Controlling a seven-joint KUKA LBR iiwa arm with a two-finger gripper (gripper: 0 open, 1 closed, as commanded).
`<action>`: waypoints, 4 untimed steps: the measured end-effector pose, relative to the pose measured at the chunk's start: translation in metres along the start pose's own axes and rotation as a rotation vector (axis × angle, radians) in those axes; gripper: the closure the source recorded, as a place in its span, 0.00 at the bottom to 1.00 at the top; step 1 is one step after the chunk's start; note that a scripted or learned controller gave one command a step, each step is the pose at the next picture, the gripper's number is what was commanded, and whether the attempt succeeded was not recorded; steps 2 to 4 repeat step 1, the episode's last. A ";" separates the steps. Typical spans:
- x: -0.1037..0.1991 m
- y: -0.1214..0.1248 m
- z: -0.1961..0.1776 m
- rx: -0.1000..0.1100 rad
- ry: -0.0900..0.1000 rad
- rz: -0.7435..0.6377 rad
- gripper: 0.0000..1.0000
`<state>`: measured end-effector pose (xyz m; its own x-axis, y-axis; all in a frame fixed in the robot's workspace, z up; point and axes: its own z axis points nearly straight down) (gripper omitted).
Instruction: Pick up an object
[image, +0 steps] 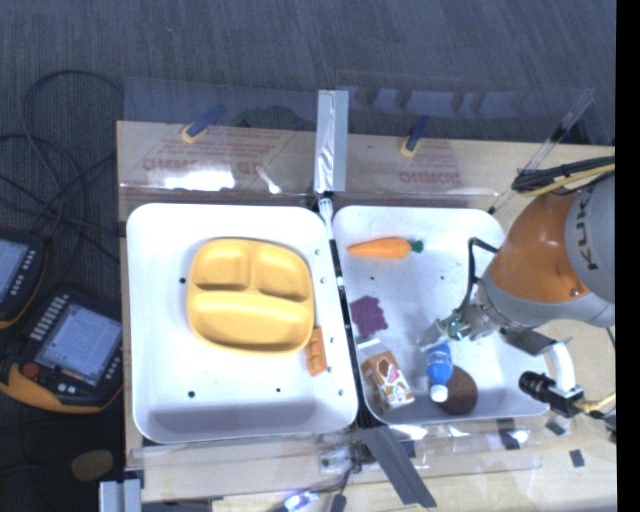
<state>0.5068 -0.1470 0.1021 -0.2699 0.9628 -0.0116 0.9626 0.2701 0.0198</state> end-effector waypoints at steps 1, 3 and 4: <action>0.055 0.055 -0.114 0.021 0.011 -0.003 1.00; 0.055 0.055 -0.114 0.021 0.011 -0.003 1.00; 0.055 0.055 -0.114 0.021 0.011 -0.003 1.00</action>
